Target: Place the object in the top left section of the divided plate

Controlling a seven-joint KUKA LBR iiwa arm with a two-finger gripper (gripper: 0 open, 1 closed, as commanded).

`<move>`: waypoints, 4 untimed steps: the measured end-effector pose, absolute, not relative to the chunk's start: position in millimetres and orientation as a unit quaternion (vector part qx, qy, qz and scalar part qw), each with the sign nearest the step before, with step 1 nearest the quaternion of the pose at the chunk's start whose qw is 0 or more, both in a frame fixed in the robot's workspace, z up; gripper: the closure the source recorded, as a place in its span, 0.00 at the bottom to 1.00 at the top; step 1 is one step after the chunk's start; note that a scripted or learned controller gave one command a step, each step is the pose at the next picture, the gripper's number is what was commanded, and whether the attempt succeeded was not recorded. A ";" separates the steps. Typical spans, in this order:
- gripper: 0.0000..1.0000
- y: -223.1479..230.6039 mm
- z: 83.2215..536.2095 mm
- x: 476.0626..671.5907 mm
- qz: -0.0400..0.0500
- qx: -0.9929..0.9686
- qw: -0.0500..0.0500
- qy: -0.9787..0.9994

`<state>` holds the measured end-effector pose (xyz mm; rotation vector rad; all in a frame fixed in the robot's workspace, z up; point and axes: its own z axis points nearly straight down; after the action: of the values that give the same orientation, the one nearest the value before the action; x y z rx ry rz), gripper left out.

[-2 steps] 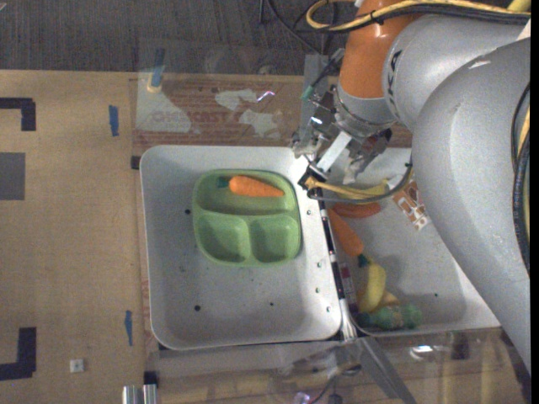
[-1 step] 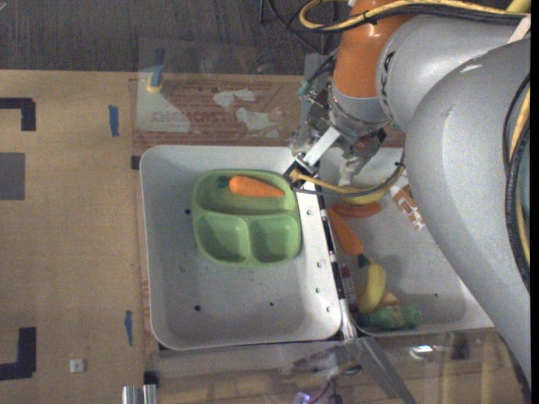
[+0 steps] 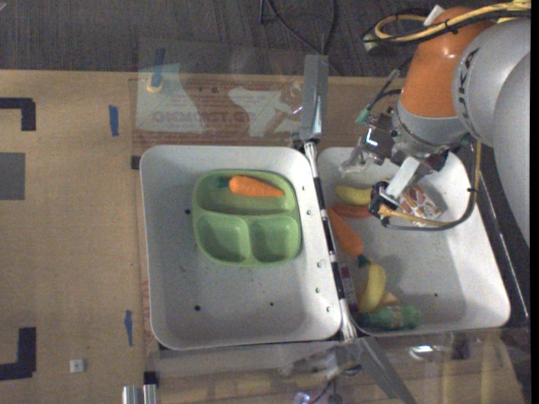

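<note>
A green divided plate (image 3: 221, 236) sits in the left bin (image 3: 168, 293). An orange carrot (image 3: 254, 187) lies across the plate's wide upper compartment, with its green end toward the left. My gripper (image 3: 367, 147) hangs over the upper left part of the right bin (image 3: 472, 293), just above a yellow banana-shaped piece (image 3: 353, 195). It is well to the right of the plate. I see nothing held in it.
The right bin holds a red piece (image 3: 352, 211), a second orange carrot (image 3: 347, 236), a yellow piece (image 3: 373, 284), a green piece (image 3: 392, 316) and a printed packet (image 3: 421, 202). A metal divider (image 3: 324, 225) runs between the bins.
</note>
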<state>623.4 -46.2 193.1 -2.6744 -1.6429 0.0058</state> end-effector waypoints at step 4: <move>1.00 -130.3 212.0 591.9 0.002 -0.892 0.002 -0.451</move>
<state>591.9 -130.3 212.0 -2.7993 -1.4155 0.0054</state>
